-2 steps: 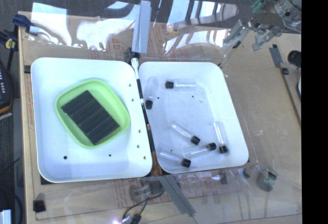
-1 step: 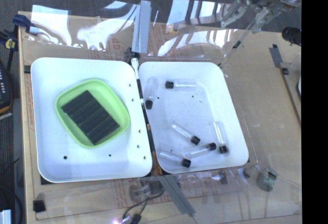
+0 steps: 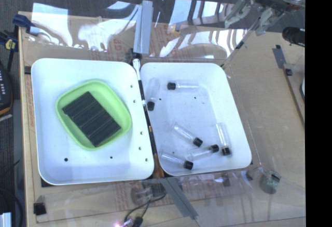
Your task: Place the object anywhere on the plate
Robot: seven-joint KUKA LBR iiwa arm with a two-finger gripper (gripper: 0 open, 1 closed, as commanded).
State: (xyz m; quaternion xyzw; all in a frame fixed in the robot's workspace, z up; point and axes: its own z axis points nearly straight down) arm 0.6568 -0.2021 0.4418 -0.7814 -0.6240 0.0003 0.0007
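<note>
Overhead, at a slant, two shallow white bins sit side by side on a wooden bench. Starting at the left, the left bin (image 3: pixel 46 163) holds a lime-green plate (image 3: pixel 70 98) with rounded corners, and a dark ribbed slab (image 3: pixel 91 118) lies tilted across its middle. That plate is the goal, and it looks set near the bin's centre so a drop from above can land almost anywhere on it.

Moving right across the seam, the right bin (image 3: pixel 236 117) holds several clear vials (image 3: pixel 181 131) with black caps, lying loose on their sides. One lies near the bin's far edge, one by the seam, and the rest cluster toward the near right corner. Any of these could be the object to move; none is on the plate yet.

Farther right, at the top corner, the gripper (image 3: pixel 252 12) hangs above the bench beyond the right bin's far corner, well apart from the vials. Its fingers (image 3: pixel 264 18) are spread, with nothing between them.

A glossy transparent sheet behind the bins throws bright window reflections, and dark carpet lies beyond the bench.
</note>
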